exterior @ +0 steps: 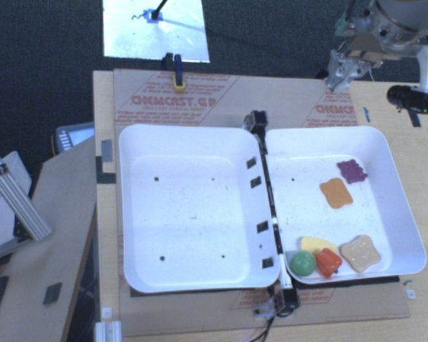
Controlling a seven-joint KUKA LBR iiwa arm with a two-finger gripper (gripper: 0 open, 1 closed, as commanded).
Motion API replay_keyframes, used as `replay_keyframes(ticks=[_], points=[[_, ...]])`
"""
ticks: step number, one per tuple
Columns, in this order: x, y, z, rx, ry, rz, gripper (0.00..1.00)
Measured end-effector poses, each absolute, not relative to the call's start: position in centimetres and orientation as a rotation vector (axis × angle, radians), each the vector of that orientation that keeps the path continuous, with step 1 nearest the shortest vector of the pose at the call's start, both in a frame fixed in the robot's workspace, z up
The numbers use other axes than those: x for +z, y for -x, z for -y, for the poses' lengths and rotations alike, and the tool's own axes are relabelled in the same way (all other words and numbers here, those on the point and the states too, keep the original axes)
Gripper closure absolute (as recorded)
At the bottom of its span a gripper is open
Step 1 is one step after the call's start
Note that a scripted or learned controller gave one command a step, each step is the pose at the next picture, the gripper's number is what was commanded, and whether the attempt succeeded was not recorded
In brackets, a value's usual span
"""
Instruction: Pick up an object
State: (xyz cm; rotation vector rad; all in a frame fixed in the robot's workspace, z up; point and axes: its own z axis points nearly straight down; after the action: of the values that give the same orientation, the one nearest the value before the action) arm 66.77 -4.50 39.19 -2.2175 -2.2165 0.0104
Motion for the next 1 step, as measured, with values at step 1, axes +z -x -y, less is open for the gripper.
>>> replay_keyframes(ticks=[1], points=[[49.76, -66.88, 1.32, -0.016, 2.222, 2.236, 1.0]])
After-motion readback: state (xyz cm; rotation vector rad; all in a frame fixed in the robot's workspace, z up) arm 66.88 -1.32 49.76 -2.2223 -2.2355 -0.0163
